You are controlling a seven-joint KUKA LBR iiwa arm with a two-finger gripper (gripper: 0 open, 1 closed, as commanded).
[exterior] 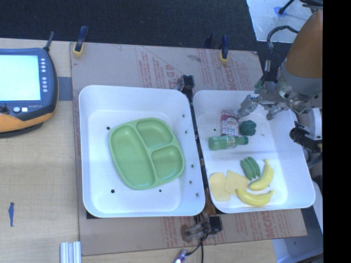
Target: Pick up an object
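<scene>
The arm is reached in from the right, and its gripper (259, 108) is held with fingers spread, nothing between them, above the right bin (290, 141), near a dark green ball (248, 127).

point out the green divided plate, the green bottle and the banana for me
green divided plate (147, 153), camera view, on the ridge where its compartments meet.
green bottle (227, 142), camera view, middle of its body.
banana (255, 198), camera view, lower curve of the fruit.
</scene>
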